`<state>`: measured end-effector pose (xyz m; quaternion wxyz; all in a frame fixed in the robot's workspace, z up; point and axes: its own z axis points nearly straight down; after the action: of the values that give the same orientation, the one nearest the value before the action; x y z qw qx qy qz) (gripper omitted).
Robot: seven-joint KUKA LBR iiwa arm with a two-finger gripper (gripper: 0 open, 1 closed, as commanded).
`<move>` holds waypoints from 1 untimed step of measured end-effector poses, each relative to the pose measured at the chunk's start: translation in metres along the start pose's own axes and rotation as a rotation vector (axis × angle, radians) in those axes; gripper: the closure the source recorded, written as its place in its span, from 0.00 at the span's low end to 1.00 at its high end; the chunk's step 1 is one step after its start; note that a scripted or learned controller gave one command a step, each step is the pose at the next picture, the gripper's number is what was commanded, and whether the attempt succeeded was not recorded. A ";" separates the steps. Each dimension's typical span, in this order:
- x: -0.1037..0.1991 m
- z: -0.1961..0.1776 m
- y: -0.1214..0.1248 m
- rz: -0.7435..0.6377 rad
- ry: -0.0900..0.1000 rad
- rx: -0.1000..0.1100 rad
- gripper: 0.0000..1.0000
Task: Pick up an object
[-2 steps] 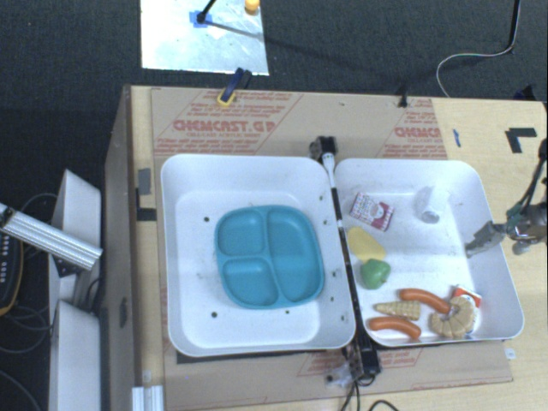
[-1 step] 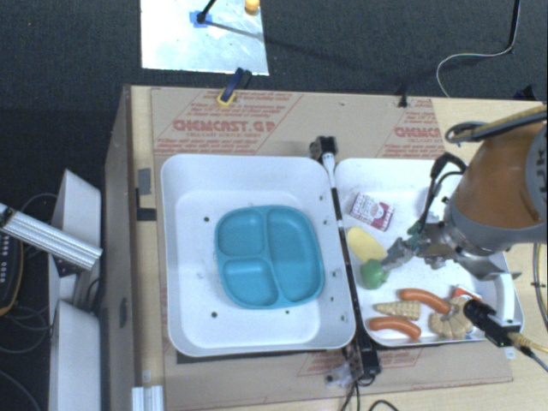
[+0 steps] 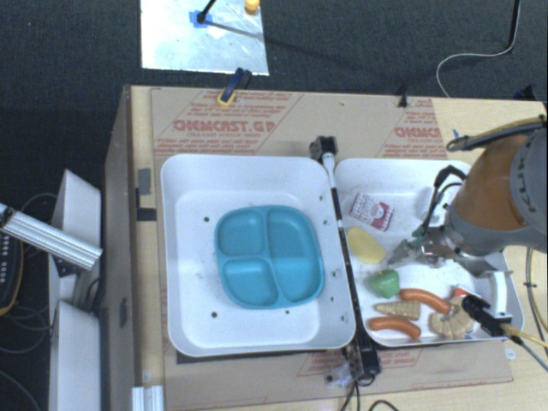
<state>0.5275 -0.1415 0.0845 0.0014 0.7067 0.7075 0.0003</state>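
Two shallow white bins sit side by side on the surface, which is lined with printed cardboard. The left bin, at the centre of the frame, carries a blue divided plate lying flat in its middle. The right bin holds the candidate objects, gathered in its lower half: a small red-and-white packet towards the upper left, a yellow lemon-like piece just below it, a green piece below that, two sausages near the bottom edge, and a pale bread-like piece beside them. The arm reaches in from the right of the frame and is bent down over this bin, which is consistent with an approach to the cluster. The gripper sits low, near the yellow piece and above the green piece, with no object seen between the jaws. Whether the jaws are spread or pressed together cannot be told at this resolution. Judgement: the pick is not yet made; the objects lie close together, so a neighbour may be nudged during a grasp.
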 end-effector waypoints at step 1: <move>0.038 0.000 0.045 -0.002 0.002 0.001 0.00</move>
<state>0.5727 -0.1032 0.0844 0.0005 0.7059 0.7083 0.0006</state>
